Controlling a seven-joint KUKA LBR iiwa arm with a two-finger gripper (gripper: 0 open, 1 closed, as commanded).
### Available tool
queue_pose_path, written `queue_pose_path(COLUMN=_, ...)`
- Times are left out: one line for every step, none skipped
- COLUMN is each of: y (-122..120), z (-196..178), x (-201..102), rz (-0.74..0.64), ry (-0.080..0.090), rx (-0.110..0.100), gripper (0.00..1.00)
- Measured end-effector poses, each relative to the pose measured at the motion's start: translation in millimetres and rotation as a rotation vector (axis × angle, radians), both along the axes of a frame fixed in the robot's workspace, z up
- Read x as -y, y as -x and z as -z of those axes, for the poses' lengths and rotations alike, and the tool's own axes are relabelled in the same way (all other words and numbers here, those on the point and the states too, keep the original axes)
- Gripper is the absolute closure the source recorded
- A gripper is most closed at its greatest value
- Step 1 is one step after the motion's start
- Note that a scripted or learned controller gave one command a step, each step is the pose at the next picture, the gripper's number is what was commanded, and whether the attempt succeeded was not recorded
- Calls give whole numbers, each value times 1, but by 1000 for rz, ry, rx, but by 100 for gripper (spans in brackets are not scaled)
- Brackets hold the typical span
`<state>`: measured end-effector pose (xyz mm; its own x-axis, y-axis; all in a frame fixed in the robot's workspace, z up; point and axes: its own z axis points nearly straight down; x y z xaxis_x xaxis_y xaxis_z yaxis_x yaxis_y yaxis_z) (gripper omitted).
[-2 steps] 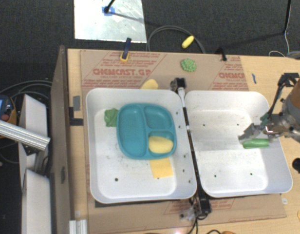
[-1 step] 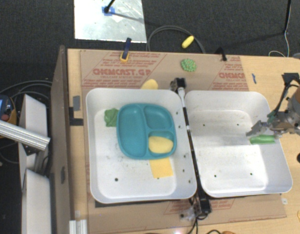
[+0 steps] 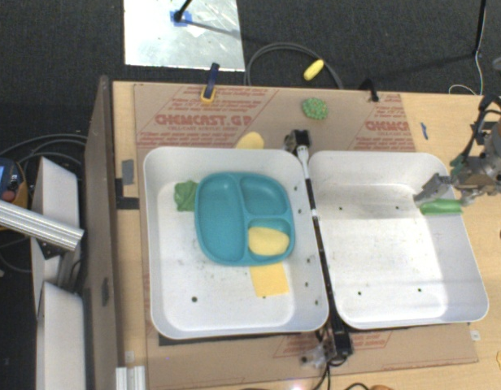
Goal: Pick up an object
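Lettering reading "CHEMCAST" is printed in red, twice, on the brown board (image 3: 234,119) lying under the far side of the bins; I can't read the smaller characters after it. I count two white bins: the left bin (image 3: 165,299) and the right bin (image 3: 381,299). One blue divided plate (image 3: 234,218) sits in the left bin with one yellow lump (image 3: 267,240) in its near-right section. One yellow flat slice (image 3: 270,281) pokes out from the plate's near edge, and one green leaf (image 3: 185,194) lies at its left. The gripper (image 3: 446,187) hangs over the right bin's far-right corner, just above one green stick (image 3: 440,207). I cannot tell its state.
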<state>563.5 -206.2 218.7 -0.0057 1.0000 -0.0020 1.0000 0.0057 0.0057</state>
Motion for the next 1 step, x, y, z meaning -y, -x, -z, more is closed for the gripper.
queue_pose_path(y=-30, z=-72, x=0, rz=0, ry=1, rx=1, gripper=0)
